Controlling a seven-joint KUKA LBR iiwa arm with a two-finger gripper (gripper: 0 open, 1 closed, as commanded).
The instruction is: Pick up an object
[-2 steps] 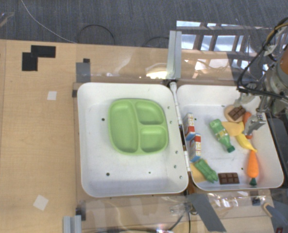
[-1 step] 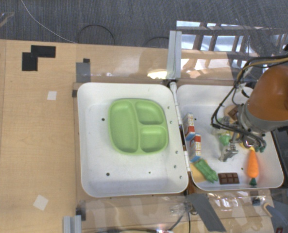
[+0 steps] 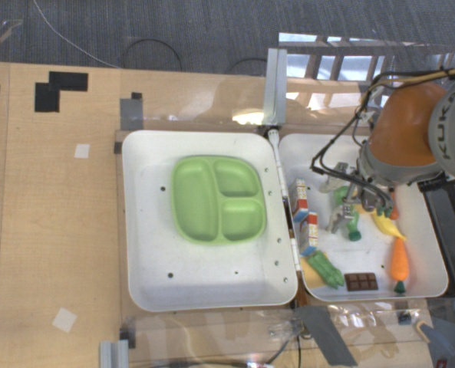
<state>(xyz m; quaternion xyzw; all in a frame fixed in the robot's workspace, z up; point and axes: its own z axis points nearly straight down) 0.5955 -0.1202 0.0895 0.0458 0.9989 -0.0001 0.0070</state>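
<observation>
Hand (image 3: 348,215) hangs low in the right bin (image 3: 434,282), its metal fingers down on a green toy (image 3: 351,225); whether they clasp it, I cannot tell. From the left: a green divided plate (image 3: 215,199) in the left bin (image 3: 150,282), then a red-and-white tube (image 3: 302,198), a green pepper (image 3: 327,271), a chocolate bar (image 3: 361,283), a banana (image 3: 387,222) and a carrot (image 3: 398,263).
</observation>
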